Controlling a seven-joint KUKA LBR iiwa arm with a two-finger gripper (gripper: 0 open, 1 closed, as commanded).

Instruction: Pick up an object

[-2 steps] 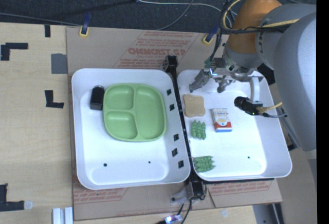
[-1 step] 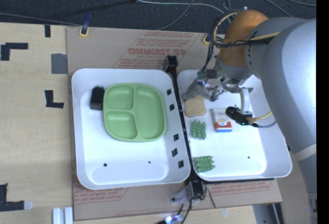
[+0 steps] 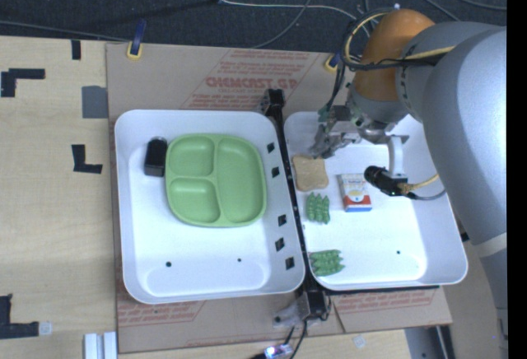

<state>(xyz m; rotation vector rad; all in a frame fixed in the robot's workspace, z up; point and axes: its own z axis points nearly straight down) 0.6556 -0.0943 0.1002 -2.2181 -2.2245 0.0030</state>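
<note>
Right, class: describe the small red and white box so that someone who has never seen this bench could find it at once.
Start at the right-hand bin, the one the grey arm reaches over. Near its middle lies the small box, to the right of a tan slice of bread and a green toy. It alone is red and white with straight edges.

Arm (image 3: pixel 469 102) cut off at right edge

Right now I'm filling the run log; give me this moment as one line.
gripper: over right bin, above toast slice | nothing seen held | left bin: green divided plate, black block
</note>
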